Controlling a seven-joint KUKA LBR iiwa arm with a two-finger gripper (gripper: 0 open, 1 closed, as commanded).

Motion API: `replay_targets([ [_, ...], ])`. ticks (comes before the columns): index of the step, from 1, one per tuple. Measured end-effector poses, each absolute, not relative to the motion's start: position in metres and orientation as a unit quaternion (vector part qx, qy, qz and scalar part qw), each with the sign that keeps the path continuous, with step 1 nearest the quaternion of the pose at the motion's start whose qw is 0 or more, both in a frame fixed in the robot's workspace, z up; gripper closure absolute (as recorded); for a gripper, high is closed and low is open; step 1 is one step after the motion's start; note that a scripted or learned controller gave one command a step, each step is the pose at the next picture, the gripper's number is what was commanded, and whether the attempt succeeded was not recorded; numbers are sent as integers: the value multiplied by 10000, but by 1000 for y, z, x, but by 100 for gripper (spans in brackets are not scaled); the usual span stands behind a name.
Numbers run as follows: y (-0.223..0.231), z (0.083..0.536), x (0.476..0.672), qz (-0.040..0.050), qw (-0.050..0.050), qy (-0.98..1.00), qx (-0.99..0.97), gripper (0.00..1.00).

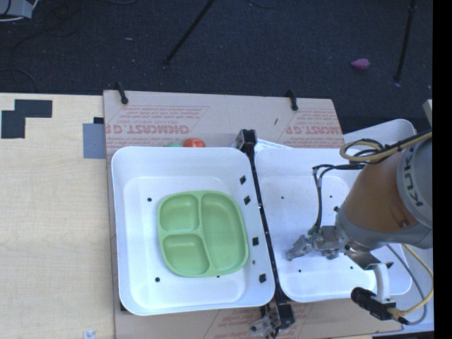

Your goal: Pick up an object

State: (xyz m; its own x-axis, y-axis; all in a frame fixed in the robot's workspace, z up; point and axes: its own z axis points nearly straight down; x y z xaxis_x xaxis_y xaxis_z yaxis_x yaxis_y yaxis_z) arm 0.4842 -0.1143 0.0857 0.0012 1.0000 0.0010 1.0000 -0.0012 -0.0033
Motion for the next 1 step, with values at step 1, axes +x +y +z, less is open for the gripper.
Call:
replay_targets([
  [1, -116, 99, 485, -3, 6, -7043, -7099, 100],
])
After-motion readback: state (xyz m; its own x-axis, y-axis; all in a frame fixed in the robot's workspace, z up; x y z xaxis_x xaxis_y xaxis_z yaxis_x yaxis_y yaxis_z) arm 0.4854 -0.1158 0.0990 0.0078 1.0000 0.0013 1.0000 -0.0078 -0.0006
